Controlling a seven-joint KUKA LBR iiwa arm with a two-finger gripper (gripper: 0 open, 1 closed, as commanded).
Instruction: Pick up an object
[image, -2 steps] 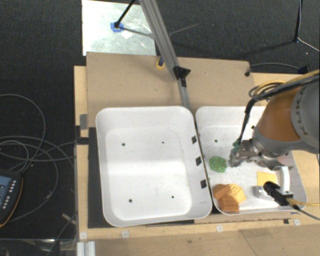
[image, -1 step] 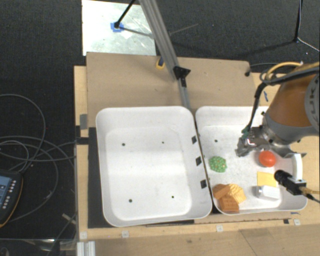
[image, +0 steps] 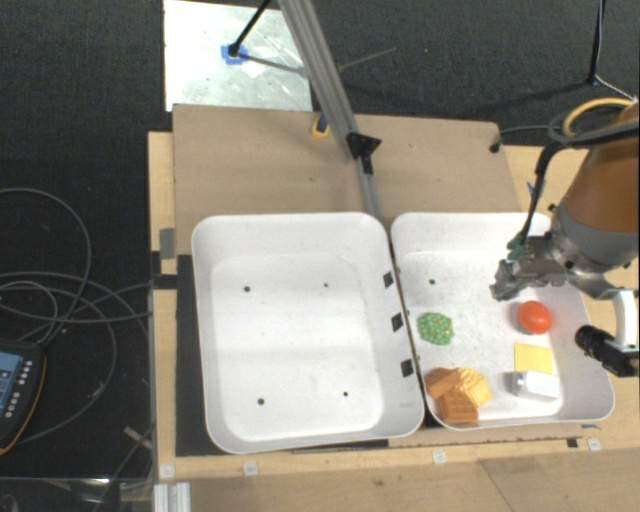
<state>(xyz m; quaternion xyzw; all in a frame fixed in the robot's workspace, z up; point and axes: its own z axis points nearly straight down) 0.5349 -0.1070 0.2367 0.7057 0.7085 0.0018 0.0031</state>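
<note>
Hand (image: 512, 280) over right bin (image: 440, 235), low above floor; whether open or closed, cannot tell; nothing seen held. Tomato (image: 534, 318) just beside hand at 4 o'clock, apart. Yellow block (image: 533, 357) and white block (image: 533, 385) further out at 5 o'clock, near bin's rim. Green piece (image: 434, 327) at 8 o'clock; orange toy (image: 458, 392) at 7 o'clock, in corner. Left bin (image: 290, 330) at 9 o'clock. Risks, as judged: round tomato likely rolls if nudged off-centre; descent here meets bare floor; blocks crowd rim, leaving fingers little room.
</note>
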